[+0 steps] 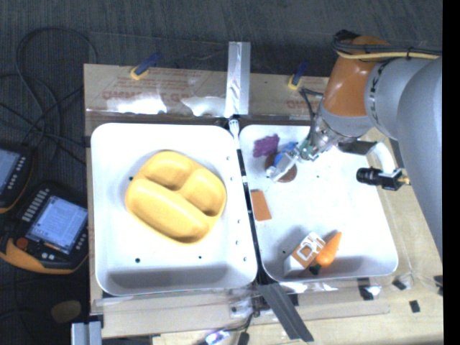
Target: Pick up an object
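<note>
Gripper (282, 167) down in the right bin (359, 214), near its back left corner, beside a purple toy (265, 145); finger spread impossible to tell (too blurred). Carrot (328, 249) and small white box (307, 250) touching near the front. Yellow lump (175, 195) in left bin (115, 257).

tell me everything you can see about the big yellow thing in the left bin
The yellow object is large, smooth and glossy, like moulded plastic or foam, with rounded lobes split by shallow creases, rather like a bread loaf. It lies flat near the middle of the left bin, resting on the floor, slightly angled, apart from the walls. Nothing else touches it.
</note>
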You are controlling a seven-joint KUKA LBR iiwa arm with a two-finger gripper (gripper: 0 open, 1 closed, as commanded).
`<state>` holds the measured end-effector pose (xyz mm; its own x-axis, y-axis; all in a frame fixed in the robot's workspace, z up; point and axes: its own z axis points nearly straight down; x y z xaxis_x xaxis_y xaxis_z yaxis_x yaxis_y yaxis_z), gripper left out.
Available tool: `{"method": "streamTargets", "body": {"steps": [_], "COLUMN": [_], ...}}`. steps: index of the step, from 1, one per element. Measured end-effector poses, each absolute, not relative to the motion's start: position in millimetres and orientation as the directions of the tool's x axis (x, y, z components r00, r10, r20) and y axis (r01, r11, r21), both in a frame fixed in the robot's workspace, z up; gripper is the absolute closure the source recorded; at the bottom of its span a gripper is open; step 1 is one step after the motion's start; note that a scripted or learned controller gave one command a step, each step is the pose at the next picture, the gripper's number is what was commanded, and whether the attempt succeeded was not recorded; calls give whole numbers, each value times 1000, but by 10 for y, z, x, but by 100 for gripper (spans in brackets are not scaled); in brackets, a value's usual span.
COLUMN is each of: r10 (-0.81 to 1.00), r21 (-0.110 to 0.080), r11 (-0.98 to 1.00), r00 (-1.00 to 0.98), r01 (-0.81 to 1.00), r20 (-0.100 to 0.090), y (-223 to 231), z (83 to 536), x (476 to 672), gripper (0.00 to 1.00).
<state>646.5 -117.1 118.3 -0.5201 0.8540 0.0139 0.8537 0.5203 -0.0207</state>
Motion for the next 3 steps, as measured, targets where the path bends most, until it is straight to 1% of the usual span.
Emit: {"method": "streamTargets", "body": {"steps": [1,2,3], "r10": [822,908,908], "r21": [15,5,4], "r11": [570,419,420], "r00": [-569,-419,-420], "r01": [822,908,908], "r20": [-21,-5,-9], "y": [-1129,-1093,-1097], "z": [951,886,979], "x": [6225,6517,6520], "gripper": [0,0,100]}}
